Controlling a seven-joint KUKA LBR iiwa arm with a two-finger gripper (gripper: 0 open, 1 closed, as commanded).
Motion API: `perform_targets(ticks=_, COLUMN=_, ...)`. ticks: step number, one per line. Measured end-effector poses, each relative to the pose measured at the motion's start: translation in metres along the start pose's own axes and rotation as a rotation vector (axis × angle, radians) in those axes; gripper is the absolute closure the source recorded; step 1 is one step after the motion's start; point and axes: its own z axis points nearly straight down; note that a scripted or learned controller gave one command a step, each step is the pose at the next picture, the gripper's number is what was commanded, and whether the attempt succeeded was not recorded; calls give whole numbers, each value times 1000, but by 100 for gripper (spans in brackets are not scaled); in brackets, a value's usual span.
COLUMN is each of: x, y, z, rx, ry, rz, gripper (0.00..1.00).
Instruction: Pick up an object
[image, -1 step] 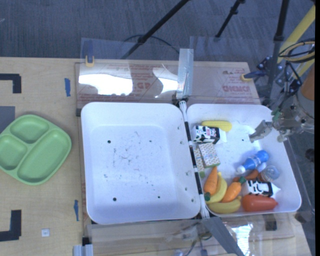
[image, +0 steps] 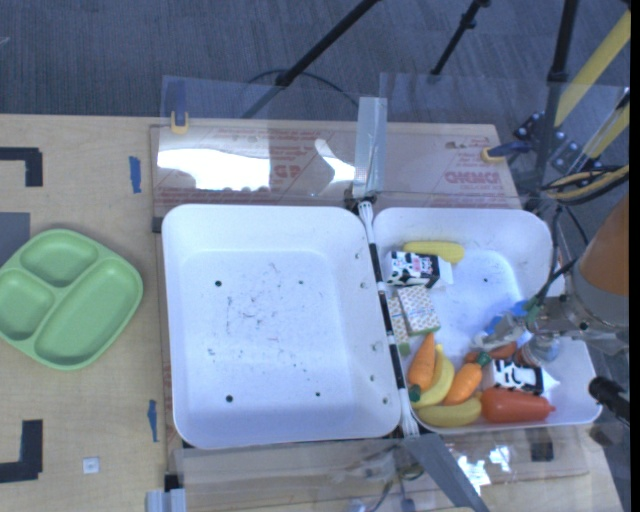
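Arm (image: 612, 262) (frame-cropped), gripper (image: 522, 338) blurred

Tabletop (image: 80, 150), light wood: two white bins side by side, left bin (image: 265, 320), right bin (image: 480, 240); green compartment plate (image: 65, 297) far left.

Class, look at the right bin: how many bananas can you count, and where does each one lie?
2. One banana lies at the far edge of the right bin, beside a black-and-white carton. The other banana curves along the near edge, under the carrots. More may be hidden in the pile.
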Motion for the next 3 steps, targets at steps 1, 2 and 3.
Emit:
perform_targets(ticks=1, x=0, y=24, z=51, rx=6, ry=3, rz=5, gripper=0)
perform_targets(ticks=2, x=-1, y=24, z=40, rx=2, ry=1, rz=8, gripper=100)
perform_targets(ticks=3, x=10, y=27, z=40, rx=7, ry=18, rz=-7, gripper=0)
